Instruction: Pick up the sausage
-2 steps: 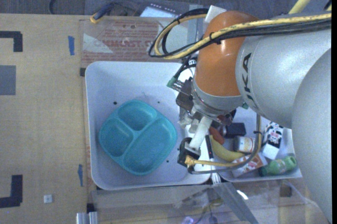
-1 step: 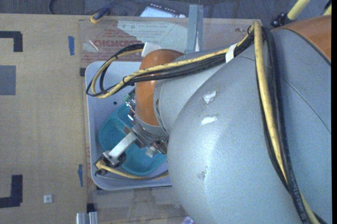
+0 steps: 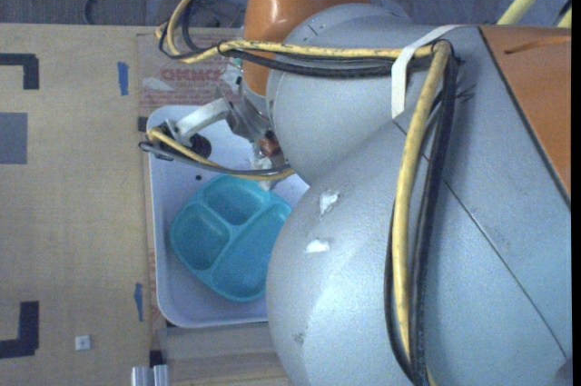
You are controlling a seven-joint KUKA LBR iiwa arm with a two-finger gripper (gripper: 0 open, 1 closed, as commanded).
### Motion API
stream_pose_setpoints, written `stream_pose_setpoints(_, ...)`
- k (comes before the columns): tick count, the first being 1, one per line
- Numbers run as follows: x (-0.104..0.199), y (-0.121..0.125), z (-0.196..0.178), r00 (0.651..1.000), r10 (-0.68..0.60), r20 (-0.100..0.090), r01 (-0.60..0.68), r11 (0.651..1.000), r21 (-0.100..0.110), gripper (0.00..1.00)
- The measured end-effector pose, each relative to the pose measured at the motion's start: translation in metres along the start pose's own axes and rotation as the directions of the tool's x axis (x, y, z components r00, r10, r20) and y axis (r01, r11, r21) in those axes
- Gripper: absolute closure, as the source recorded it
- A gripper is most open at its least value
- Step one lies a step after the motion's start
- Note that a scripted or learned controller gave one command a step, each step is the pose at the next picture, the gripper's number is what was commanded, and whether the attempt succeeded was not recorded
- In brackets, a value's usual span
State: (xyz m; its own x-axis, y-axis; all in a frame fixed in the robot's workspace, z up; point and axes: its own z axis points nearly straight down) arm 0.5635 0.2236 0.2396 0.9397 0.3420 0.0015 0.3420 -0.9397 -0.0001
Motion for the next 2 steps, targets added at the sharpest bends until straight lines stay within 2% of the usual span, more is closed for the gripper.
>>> stream_pose_setpoints(1,0.035,0.013,0.072,0.989,0.150,0.000,-0.150,0.989,0.000,1.00)
stream_pose_setpoints(2,0.027,0.020,0.121,0.989,0.150,0.003,-0.150,0.989,0.001,1.00)
